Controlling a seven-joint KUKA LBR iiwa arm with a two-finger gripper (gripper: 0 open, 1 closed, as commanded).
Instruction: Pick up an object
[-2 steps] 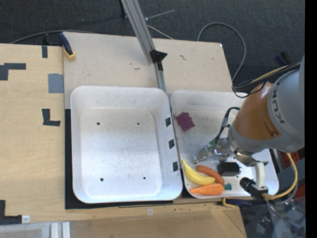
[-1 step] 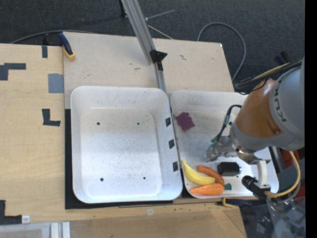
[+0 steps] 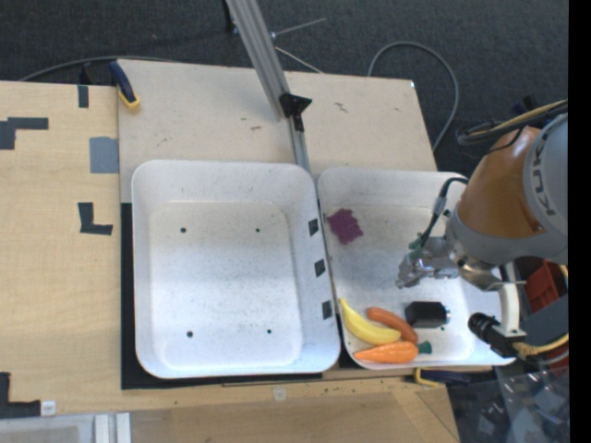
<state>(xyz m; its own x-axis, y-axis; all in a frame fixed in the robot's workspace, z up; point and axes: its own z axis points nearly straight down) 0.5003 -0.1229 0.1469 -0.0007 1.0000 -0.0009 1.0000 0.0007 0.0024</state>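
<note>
The fingers of the gripper (image 3: pixel 413 273) are seen only as a small metallic shape below the wrist, and whether they are apart or closed cannot be told; nothing is seen between them. The arm (image 3: pixel 503 201) is cut off by the right side of the view, and part of the right bin (image 3: pixel 388 185) is covered by it. In this bin a purple object (image 3: pixel 344 225) is found well to the left of the gripper and above it. A black object (image 3: pixel 427 314) lies just below the gripper, and a yellow banana (image 3: pixel 362 326), a small carrot (image 3: pixel 392 321) and a larger carrot (image 3: pixel 386 353) are gathered at the near edge. The arm is reached in from the right, with its wrist bent down over the bin. The left bin (image 3: pixel 148 247) is beside it.
</note>
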